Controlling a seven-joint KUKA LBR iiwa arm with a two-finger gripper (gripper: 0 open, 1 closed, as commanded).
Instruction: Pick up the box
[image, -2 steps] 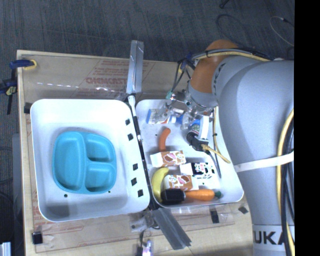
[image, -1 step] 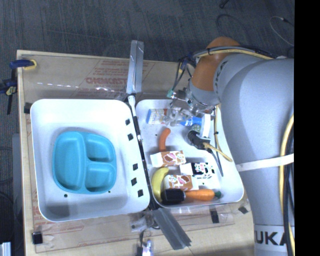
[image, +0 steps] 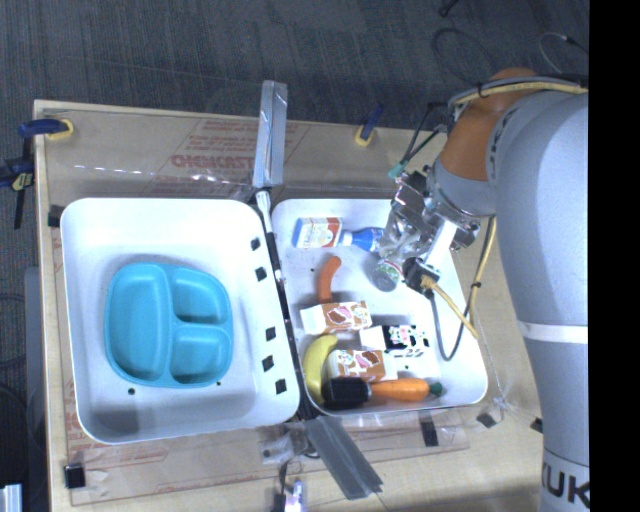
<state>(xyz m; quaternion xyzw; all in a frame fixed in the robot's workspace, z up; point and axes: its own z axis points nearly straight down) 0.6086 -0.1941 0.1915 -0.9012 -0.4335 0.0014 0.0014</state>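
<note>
**Camera view: gripper low over the right bin, with the boxes just in front of it**

The gripper (image: 392, 262) hangs over the back half of the right bin (image: 470, 345), probably because all the loose items are there, while the left bin (image: 80, 300) holds a blue divided plate (image: 170, 322). Whether the gripper is spread or closed cannot be told from this slant. A round grey-green shape at its tip may be tool or cargo. Several things fit the task: a small printed box (image: 335, 317) lies nearest, beside an orange sausage (image: 328, 277). A cow-patterned box (image: 406, 340) and a third box (image: 358, 365) lie further forward, near the banana (image: 318, 362) and carrot (image: 405, 390), and a white carton (image: 318, 233) sits at the back wall. None appears lifted, so the pick looks undone.
</note>
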